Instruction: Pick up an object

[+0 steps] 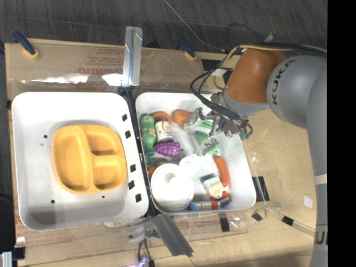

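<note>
Reaching is the step in hand: the grey arm's metal claw (208,131) hangs low over the far right part of the right-hand shallow white bin (246,174), its tips among the clutter near a small green object (204,124). Whether the claw is spread or pinching, I cannot tell; nothing clearly sits in its grip. Candidates lie close: a purple grape bunch (168,148) mid-bin, an orange carrot-shaped toy (222,171) by the right wall. Next, I judge, it must settle on one piece, close, then lift.
</note>
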`<state>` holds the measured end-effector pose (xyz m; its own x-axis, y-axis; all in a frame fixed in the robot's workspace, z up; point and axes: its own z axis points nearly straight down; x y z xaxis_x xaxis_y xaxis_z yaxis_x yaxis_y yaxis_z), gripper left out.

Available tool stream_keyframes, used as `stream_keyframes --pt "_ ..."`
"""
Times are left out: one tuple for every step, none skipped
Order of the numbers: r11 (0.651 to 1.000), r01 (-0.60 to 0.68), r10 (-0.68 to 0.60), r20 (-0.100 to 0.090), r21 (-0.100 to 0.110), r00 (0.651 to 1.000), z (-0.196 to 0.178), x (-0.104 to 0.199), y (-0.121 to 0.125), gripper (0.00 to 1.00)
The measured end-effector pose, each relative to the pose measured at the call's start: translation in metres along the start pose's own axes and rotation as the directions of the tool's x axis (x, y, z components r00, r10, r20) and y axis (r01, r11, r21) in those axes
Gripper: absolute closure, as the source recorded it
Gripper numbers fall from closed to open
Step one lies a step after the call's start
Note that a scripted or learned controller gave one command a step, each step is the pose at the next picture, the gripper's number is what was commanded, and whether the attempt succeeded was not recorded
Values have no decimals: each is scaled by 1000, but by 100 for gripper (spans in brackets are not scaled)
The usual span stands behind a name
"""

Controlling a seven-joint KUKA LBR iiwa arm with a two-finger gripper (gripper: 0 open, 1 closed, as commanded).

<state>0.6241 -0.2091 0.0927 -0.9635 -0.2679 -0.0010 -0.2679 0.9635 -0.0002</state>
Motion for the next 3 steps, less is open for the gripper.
stream_keyframes --pt "982 188 -188 4 3 982 -1 -5 -1 0" --pt "986 165 -165 0 -1 986 0 26 8 0" --pt "986 165 -165 0 -1 986 0 26 8 0"
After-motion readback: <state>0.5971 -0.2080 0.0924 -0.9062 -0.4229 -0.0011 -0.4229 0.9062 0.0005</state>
